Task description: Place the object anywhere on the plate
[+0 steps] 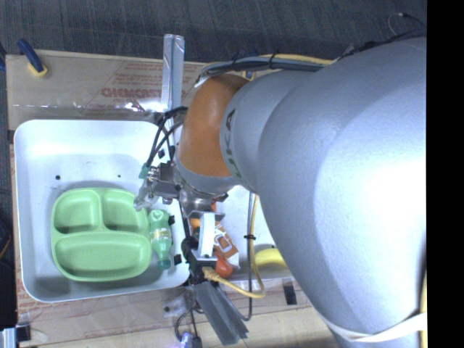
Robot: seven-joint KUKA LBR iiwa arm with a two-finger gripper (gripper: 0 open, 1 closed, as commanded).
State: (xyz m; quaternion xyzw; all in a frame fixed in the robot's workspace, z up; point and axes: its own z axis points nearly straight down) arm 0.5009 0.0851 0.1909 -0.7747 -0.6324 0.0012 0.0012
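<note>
Where the left white bin (43,151) meets the arm's wrist, a small translucent green plastic bottle (160,239) is lying just beside the right edge of the light green three-compartment plastic plate (101,232), touching or nearly touching its rim rather than resting in any compartment. The bottle's upper end is sitting right under the two-finger gripper (154,198), whose metal parts are hanging directly above it; whether the gripper is gripping the bottle or merely hovering over it is impossible to tell, since the wrist is blocking the view of its tip. The plate itself is lying flat in the lower half of the left bin, two small compartments at the top and one long one below, all showing bare green plastic. The grey arm with its orange band (206,133) is covering nearly all of the right white bin (264,230). Peeking from under the arm there are a yellow rounded object (270,258), only partly showing, and a small orange and white item (222,251) too obscured to identify. Black cables (163,140) are looping down along the wrist.
</note>
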